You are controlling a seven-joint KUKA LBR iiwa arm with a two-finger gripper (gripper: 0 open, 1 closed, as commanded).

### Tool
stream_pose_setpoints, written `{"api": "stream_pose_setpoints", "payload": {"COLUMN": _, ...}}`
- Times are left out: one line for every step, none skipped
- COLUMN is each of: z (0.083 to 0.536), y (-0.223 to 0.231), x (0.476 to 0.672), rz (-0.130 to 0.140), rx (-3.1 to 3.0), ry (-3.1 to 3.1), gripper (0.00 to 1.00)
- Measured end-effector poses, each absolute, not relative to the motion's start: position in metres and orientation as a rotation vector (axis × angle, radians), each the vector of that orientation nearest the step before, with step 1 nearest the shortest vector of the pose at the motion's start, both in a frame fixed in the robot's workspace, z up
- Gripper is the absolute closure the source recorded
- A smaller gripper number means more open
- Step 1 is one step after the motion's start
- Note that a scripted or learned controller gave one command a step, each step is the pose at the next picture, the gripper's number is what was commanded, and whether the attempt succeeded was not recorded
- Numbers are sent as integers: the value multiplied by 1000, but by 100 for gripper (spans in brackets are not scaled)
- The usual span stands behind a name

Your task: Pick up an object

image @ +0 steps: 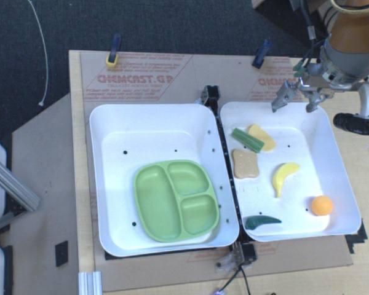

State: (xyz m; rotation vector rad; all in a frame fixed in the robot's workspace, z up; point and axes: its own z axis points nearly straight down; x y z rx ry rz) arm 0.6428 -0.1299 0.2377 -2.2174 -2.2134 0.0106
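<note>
The right bin [332, 141] holds a yellow banana [283, 177], an orange ball [321, 206], a tan slice of bread [245, 163], a green stick [248, 139] lying across a yellow piece [262, 136], and a dark green pepper-like piece [262, 222] near the front wall. My gripper [293, 102] hangs open over the far rim of the right bin, above and behind the objects, with nothing between its fingers.
The left bin [111, 134] contains a green divided plate [175, 198]. Black clips [210, 94] join the bins at the middle seam. A blue clamp [261, 53] and a yellow-blue clamp [113, 51] sit on the board's far edge.
</note>
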Motion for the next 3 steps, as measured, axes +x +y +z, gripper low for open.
{"api": "stream_pose_setpoints", "payload": {"z": 243, "y": -130, "x": 645, "rz": 1, "rx": -2221, "ry": -2221, "gripper": 0}}
{"api": "stream_pose_setpoints", "payload": {"z": 183, "y": -132, "x": 644, "rz": 2, "rx": -2220, "ry": -2219, "gripper": 0}}
{"api": "stream_pose_setpoints", "payload": {"z": 141, "y": -128, "x": 644, "rz": 4, "rx": -2218, "ry": -2220, "gripper": 0}}
